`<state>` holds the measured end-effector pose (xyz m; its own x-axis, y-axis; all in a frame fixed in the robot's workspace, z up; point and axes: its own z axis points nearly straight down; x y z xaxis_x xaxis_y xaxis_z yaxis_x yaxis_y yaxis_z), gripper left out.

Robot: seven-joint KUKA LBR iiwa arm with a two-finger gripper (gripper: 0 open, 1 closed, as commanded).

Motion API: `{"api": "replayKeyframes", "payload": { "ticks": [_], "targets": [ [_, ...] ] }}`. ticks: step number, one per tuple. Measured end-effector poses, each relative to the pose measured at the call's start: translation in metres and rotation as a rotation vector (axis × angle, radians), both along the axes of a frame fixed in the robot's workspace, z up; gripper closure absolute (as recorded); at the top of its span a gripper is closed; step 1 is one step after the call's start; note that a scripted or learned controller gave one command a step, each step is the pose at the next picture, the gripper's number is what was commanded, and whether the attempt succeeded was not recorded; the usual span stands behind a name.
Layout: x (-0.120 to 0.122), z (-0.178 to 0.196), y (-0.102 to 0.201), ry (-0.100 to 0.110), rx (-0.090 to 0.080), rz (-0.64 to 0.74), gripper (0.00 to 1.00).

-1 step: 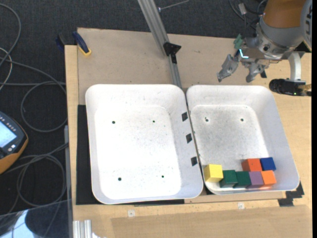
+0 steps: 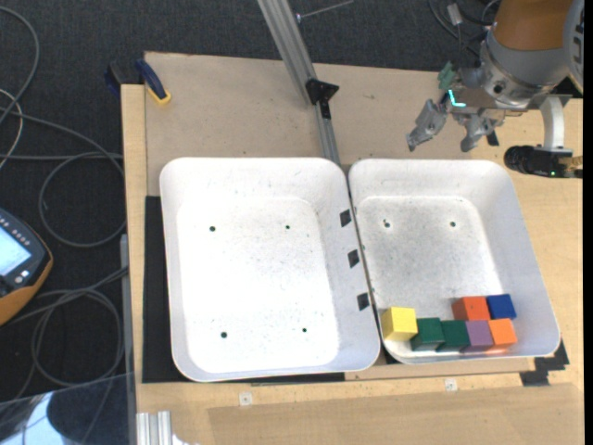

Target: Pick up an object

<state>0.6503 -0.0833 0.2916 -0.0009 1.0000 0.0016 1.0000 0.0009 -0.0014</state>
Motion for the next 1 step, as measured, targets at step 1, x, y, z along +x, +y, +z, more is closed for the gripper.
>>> {"api": "replayKeyframes", "payload": {
  "ticks": [1],
  "targets": [
    [0.0045,-0.0457,0.0064,0.005,-0.001,0.0,0.0]
  ]
}}
